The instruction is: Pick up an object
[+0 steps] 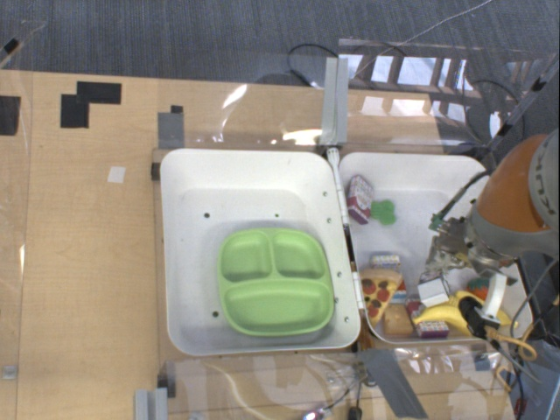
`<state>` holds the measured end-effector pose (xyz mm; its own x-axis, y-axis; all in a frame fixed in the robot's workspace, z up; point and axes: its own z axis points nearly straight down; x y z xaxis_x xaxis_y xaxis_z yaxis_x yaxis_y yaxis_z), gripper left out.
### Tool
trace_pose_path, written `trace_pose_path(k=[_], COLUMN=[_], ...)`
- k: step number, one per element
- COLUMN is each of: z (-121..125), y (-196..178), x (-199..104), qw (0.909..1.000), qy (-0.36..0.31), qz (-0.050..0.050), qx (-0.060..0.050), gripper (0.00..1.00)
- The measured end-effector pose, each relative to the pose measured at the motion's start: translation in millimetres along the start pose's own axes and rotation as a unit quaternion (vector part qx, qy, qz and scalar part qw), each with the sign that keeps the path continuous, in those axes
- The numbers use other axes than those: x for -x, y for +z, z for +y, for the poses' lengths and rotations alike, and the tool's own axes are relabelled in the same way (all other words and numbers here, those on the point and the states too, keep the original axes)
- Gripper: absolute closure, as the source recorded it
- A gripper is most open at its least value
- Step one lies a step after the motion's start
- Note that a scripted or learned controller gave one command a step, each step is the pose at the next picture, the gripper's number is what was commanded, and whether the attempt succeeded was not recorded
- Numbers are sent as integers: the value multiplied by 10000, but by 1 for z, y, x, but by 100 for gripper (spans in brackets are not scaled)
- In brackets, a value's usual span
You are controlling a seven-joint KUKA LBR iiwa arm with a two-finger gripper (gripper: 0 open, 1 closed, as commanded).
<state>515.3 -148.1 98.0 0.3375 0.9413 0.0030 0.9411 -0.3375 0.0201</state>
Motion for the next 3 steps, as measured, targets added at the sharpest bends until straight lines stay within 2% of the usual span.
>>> trace_pose_path(k=[1, 2, 3], z=[0, 1, 1], y=[0, -7, -7], x=[0, -1, -1], qw=[10000, 10000, 10000], qy=[3, -23, -21], qz=[-1, 4, 4], qx=[-8, -14, -16], gripper=[0, 100, 0])
